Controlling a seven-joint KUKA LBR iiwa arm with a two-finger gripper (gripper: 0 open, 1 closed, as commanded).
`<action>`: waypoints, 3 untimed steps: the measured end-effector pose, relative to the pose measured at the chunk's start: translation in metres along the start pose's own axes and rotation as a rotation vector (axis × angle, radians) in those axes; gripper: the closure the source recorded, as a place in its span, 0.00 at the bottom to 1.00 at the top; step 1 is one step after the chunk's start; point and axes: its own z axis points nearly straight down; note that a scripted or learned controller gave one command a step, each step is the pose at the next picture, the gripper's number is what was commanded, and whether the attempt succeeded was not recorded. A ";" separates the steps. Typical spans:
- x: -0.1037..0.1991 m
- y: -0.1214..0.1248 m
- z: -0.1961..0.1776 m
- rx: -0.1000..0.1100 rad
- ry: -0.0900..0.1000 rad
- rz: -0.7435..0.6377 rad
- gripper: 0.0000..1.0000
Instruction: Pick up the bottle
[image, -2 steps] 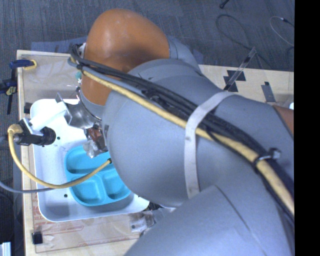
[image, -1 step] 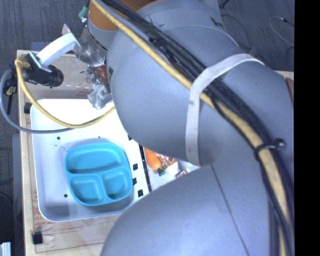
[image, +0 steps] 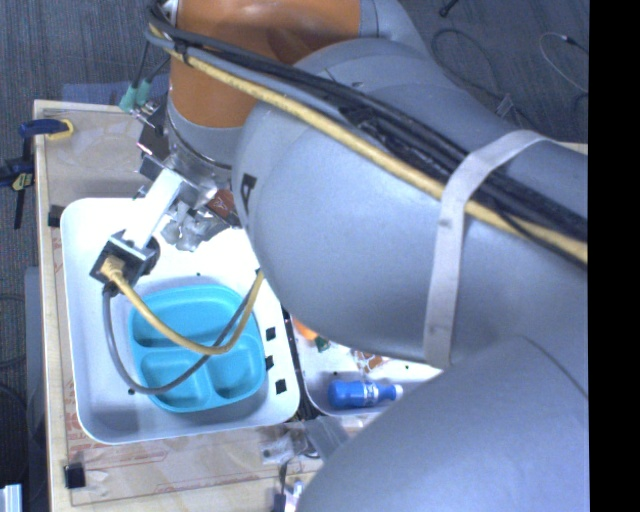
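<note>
Blue bottle lay far from my gripper; I couldn't tell its grip, so I needed to move over first.

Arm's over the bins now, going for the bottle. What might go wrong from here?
1. The gripper sits over the left bin by the blue tray, while the bottle lies in the other bin.
2. The arm hides most of that bin, so a grasp is hard to confirm.

Even, fairly bright light from above; the arm throws soft shadow over the right bin. Pale sheen on its casing; the whole frame looks slightly soft.
</note>
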 end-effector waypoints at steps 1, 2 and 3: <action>0.027 0.033 -0.030 -0.003 0.007 0.390 1.00; 0.027 0.033 -0.030 -0.004 0.007 0.390 0.00; 0.022 0.024 0.007 0.000 0.000 0.156 0.00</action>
